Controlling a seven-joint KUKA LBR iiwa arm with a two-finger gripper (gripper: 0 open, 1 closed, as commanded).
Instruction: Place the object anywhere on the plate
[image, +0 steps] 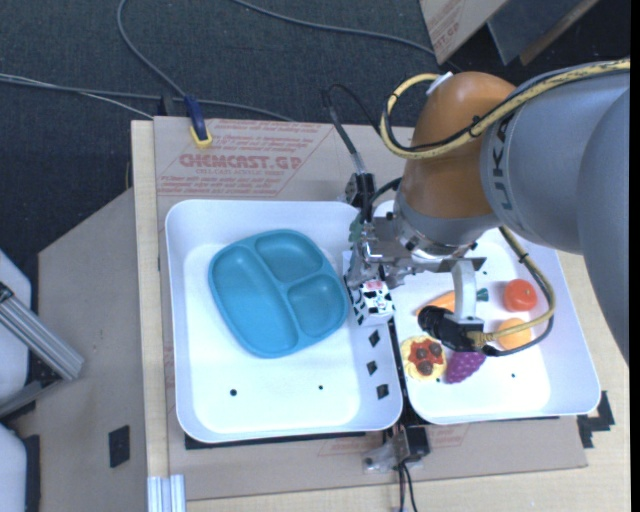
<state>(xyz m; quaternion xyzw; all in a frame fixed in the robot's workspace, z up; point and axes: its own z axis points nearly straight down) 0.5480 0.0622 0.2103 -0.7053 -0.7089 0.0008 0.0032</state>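
Near the middle of the frame, over the seam between the two bins, you see the hand (372, 290) hanging below the orange wrist band, with a small white, black-spotted object (374, 301) right at its tip. You cannot tell from this slanted view whether that object sits between its fingers or merely beside them, nor how wide the hand is set. Just to the left, in the left bin (200, 400), the blue plate (277, 290) lies with its long axis running from upper left to lower right, its near rim almost touching the spotted object. Judging from that, a short shift leftward would bring the hand above the plate's right compartment. Toy fruits (470, 345) lie in the right bin (560, 380).
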